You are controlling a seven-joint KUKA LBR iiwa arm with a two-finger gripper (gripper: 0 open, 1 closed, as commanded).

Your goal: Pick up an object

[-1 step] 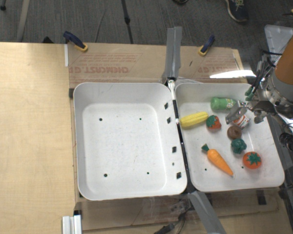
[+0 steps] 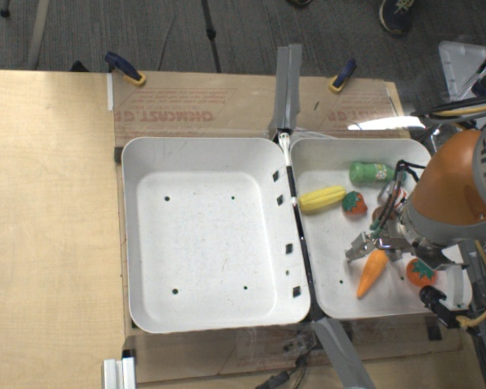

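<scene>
Toward four o'clock of the right bin, the carrot lay tilted, its top touching the gripper, whose fingers looked spread but gripping nothing. It seemed a light, stiff, smooth plastic toy, best pinched across its thicker upper half.

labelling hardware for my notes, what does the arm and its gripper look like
The arm is grey with a broad, rounded orange band above the wrist. Thin dark and reddish cables run down beside it to a small metallic silver gripper with dark fittings.
</scene>
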